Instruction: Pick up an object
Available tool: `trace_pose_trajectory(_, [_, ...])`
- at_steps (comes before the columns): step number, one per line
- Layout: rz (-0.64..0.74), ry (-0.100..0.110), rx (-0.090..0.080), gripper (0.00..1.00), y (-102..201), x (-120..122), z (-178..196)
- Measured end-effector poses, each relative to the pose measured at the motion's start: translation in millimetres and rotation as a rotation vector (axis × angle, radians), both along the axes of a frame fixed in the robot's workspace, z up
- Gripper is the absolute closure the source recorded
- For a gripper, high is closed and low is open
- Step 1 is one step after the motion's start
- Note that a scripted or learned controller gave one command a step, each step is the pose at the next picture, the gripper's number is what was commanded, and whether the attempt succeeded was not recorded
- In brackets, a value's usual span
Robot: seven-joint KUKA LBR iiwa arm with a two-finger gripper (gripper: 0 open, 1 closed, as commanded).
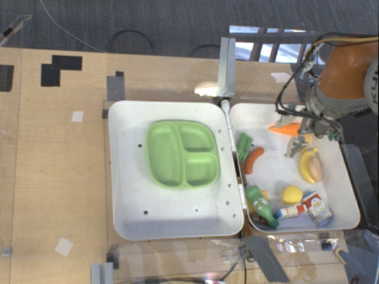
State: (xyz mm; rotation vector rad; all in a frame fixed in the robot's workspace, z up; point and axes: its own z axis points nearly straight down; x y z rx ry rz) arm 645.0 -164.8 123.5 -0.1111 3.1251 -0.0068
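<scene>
The metal two-finger gripper, grip state impossible to tell, hangs in the smooth right white bin just beside a curved yellow plastic banana and tapered orange carrot, with a glossy red sausage farther left.

Bright and even overhead, with soft shadows. Glare on the bench at upper centre. Slightly soft throughout.

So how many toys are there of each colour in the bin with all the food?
Green: 2, a pepper and a bottle
Yellow: 2, a banana and a lemon
Orange: 1, a carrot
Red: 1, a sausage
Red and white: 1, a carton
Total: 7
</scene>
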Motion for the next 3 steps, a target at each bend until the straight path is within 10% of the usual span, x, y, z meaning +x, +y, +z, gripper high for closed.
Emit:
trace_pose_trajectory(2, [-0.082, 0.002, 0.003, 0.00, -22, -43, -35])
trace_pose_trajectory(3, [-0.052, 0.001, 0.005, 0.00, 36, -42, -34])
